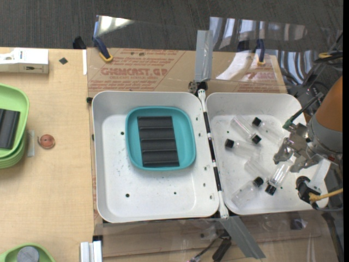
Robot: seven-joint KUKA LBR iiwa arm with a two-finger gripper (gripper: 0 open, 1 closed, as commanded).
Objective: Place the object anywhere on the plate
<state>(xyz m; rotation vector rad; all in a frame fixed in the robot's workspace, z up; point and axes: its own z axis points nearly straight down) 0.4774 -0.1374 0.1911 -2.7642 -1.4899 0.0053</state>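
Nearby, scattered vials [245, 130] around gripper [286, 156].

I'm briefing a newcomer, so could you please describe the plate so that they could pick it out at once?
Start from the two white bins side by side and take the left bin. The plate lies in its upper middle: a teal, rounded-square dish with a dark ribbed insert. The right bin instead holds clear vials with black caps, so nothing else nearby shares its colour.
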